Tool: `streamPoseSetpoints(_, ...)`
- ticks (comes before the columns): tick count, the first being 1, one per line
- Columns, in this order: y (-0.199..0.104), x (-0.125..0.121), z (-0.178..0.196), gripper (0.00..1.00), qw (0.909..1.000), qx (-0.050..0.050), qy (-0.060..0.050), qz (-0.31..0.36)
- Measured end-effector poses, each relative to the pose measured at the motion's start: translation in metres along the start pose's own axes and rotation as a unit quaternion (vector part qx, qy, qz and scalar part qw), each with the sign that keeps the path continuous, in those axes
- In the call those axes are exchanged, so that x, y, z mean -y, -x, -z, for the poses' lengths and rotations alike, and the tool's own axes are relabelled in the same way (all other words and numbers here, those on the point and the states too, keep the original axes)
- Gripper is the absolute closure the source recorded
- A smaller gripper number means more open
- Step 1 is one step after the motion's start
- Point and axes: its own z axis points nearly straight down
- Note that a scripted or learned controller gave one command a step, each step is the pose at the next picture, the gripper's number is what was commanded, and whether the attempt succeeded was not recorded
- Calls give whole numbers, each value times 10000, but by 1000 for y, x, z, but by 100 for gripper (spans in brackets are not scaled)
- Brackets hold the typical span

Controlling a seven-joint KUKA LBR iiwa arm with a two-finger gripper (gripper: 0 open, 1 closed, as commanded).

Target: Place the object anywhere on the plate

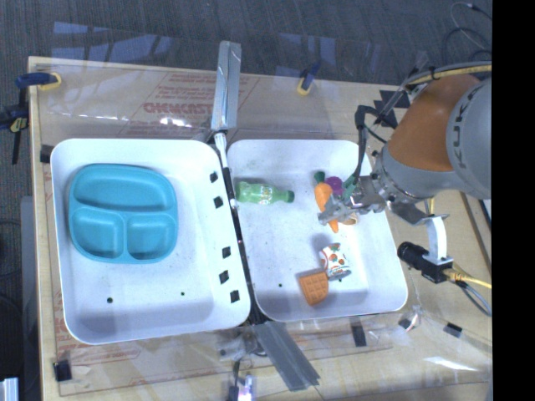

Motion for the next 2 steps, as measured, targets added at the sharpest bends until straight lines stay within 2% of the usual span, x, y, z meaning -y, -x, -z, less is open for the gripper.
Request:
streamPoseSetpoints(1, -90, 19, 10, 100, 9982, -3, -8, 601)
streamPoseSetpoints(2, -152, -54, 4, 100, 9927, 2, -10, 1209)
